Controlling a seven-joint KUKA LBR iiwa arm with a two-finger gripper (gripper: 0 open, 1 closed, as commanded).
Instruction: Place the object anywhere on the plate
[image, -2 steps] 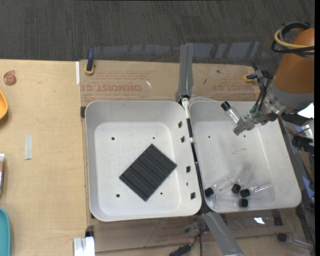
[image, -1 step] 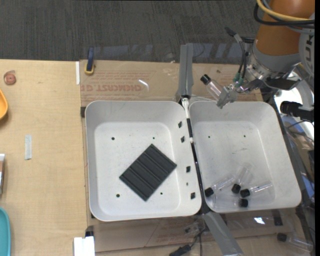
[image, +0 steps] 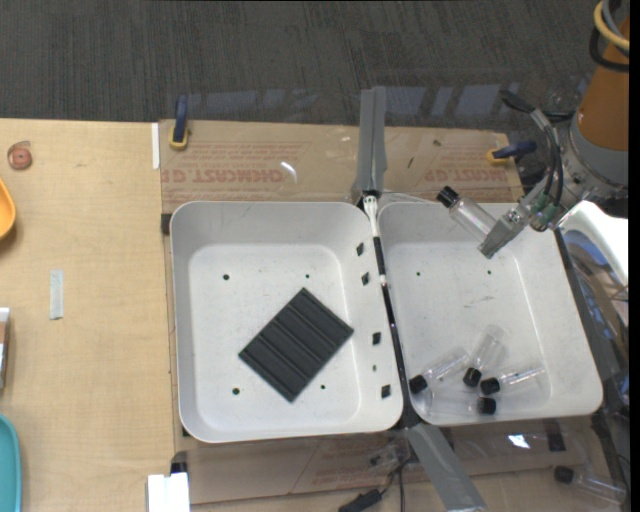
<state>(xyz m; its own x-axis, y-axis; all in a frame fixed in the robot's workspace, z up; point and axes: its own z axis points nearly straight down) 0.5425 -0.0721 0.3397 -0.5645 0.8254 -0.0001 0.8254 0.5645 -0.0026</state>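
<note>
Gripper (image: 497, 240) hangs over right bin (image: 570, 300), clamped on a clear vial (image: 462, 210) at its far edge. Dark ribbed plate (image: 296, 343) lies in left bin (image: 190, 330). Vial likely light, slick, fragile; mid-body hold best.

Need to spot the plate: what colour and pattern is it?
Dark grey plate, ribbed with parallel grooves; camera view.

A lab bench: two white bins (image: 200, 420) on clamped cardboard (image: 270, 165), with clear capped vials (image: 480, 370).
</note>
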